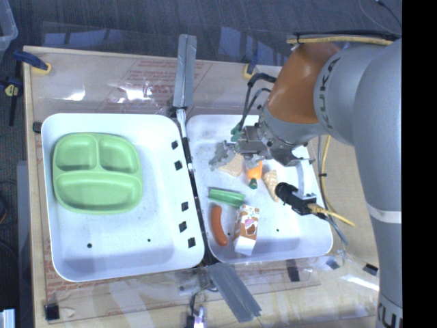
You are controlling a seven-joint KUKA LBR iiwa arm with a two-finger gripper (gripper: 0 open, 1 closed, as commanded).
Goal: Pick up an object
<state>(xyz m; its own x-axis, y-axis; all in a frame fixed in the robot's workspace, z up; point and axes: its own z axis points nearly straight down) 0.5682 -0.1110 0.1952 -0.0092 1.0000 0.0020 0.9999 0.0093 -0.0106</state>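
My gripper (221, 154) hangs low in the right bin (308, 232), near its back left part, with its fingers open and nothing between them. Just to its right lies a pale beige piece (233, 168), partly under the wrist. An orange carrot-like piece (254, 173) and a tan cone-shaped item (271, 179) lie beside that. Toward the front are a green stick-shaped item (227, 196), a red-orange sausage (218, 225) and a small printed carton (247, 229).
The left bin (157, 241) holds a green divided plate (97, 171) at its left. A grey divider rail (184, 67) runs between the bins at the back. The arm covers the right bin's back right part.
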